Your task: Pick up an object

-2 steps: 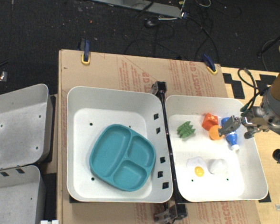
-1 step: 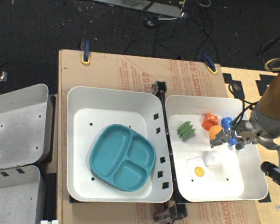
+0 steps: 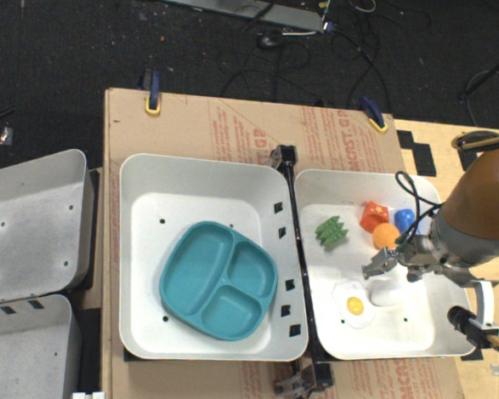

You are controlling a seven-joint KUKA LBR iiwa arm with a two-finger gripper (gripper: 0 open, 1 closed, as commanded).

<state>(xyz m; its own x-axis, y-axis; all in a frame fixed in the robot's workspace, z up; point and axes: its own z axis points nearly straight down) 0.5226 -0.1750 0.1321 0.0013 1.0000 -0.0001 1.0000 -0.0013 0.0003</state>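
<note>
Fried egg (image 3: 354, 304) lies just below-left of pincer (image 3: 383, 269)

A teal plate (image 3: 218, 279) with three sections lies in the white left bin (image 3: 137, 229). In the white right bin (image 3: 419, 338), a green toy (image 3: 332, 231) sits nearest the plate. Beyond it are an orange-red block (image 3: 373, 216), a blue ball (image 3: 404, 219) and an orange ball (image 3: 385, 235). A white fried egg (image 3: 355, 304) has a yellow yolk.
</note>
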